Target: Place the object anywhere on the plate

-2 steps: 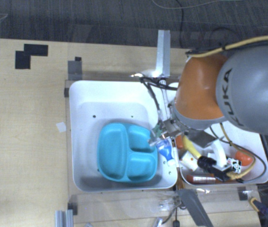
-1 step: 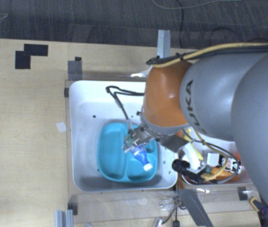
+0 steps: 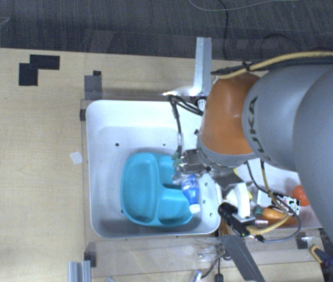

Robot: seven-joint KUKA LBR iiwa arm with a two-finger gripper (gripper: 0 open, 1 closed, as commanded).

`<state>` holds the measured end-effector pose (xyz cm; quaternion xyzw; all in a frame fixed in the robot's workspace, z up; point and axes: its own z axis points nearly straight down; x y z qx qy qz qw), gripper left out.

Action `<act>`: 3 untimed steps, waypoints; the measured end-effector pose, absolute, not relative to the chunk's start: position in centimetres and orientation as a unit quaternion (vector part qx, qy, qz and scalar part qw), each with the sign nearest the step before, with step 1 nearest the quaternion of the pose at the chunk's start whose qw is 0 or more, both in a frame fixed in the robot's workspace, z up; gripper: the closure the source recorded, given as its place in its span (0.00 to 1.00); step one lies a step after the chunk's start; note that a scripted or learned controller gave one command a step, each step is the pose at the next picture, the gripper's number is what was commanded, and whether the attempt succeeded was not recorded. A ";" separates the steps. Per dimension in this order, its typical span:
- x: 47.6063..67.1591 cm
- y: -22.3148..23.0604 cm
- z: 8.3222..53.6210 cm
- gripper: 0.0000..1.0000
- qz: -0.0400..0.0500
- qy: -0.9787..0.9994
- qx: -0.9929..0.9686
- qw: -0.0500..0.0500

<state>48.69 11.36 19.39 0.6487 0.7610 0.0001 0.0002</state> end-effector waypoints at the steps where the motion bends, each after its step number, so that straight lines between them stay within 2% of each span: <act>1: 48.6 18.4 22.0 1.00 0.000 0.818 0.576 0.000; 2: 52.9 13.6 14.9 1.00 0.000 0.853 0.522 0.000; 3: 48.7 20.8 19.3 1.00 0.001 0.891 0.455 0.001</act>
